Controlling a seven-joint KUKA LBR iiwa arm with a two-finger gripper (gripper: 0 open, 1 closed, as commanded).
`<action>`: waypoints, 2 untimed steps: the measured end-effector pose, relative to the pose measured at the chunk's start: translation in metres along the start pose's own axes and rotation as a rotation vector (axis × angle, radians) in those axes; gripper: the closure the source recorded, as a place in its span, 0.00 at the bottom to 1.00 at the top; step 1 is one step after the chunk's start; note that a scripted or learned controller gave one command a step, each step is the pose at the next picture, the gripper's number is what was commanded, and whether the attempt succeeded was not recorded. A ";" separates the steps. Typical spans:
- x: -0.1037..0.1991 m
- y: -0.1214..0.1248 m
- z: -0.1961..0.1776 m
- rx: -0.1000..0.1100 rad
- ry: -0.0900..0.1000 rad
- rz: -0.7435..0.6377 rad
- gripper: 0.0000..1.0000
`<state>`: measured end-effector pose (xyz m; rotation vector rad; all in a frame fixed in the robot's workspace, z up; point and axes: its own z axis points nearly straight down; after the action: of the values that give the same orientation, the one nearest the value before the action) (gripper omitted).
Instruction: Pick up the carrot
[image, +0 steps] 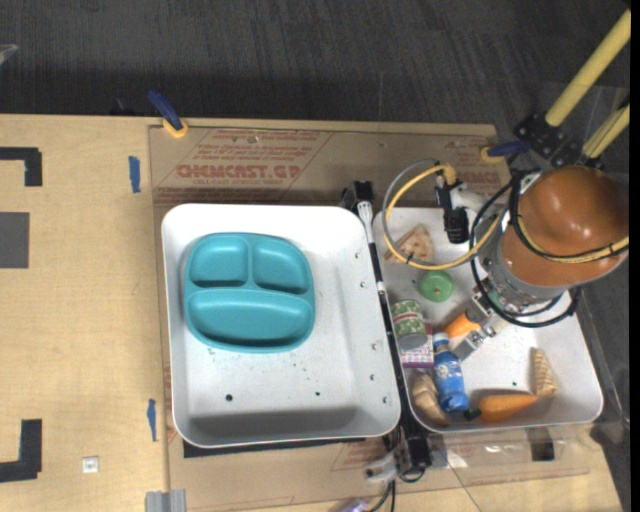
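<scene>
A: Count taken? Where is the carrot?

B: Two white bins are seen on the tabletop (80, 300). One carrot (507, 405) is logged at 6 o'clock in the right bin (585, 385), lying flat. One teal divided plate (248, 290) is held by the left bin (270, 405).

A: Obstructions?

B: One blue bottle (449, 375) is noted just beside the carrot at 9 o'clock; one green round piece (436, 288) at 11 o'clock. The tool (476, 330) hangs above the bin's middle; whether its fingers are parted cannot be told. Red printing on the cardboard (240, 165) is not legible.

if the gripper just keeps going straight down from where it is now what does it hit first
Probably the small orange piece beside the gripper, or bare floor of the right bin; depth is unclear. The carrot lies nearer the front wall.
</scene>
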<state>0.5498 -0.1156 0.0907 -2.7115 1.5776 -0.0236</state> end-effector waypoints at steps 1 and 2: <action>-0.019 0.051 -0.001 0.001 -0.005 0.042 0.00; -0.034 0.056 -0.002 -0.002 0.002 0.366 0.00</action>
<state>0.4846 -0.1137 0.0915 -2.3792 2.0446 -0.0240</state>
